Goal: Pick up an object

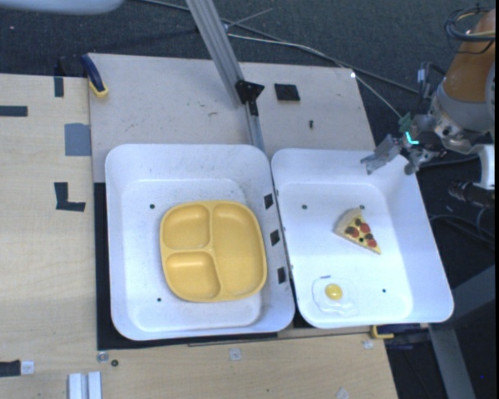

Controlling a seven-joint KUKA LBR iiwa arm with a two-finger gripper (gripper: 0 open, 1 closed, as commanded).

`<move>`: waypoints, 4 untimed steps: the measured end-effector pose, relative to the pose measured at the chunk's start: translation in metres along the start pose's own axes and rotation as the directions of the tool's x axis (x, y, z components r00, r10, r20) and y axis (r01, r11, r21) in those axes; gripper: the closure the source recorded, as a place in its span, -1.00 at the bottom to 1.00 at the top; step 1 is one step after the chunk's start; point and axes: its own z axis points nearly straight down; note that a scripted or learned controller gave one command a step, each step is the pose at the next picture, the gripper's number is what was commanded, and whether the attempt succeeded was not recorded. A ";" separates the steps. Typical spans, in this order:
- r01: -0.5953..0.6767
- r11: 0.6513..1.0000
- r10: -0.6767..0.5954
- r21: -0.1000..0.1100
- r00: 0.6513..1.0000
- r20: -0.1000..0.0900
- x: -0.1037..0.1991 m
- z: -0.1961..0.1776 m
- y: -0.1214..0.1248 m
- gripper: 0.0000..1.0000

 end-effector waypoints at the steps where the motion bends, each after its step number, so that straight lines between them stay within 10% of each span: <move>1: 0.000 1.000 0.000 -0.003 1.000 0.001 0.000 -0.001 0.001 -1.00; 3: 0.002 1.000 -0.002 0.001 1.000 0.001 0.008 0.116 0.001 -1.00; 4: 0.003 1.000 -0.003 -0.003 1.000 0.004 0.008 0.102 0.002 1.00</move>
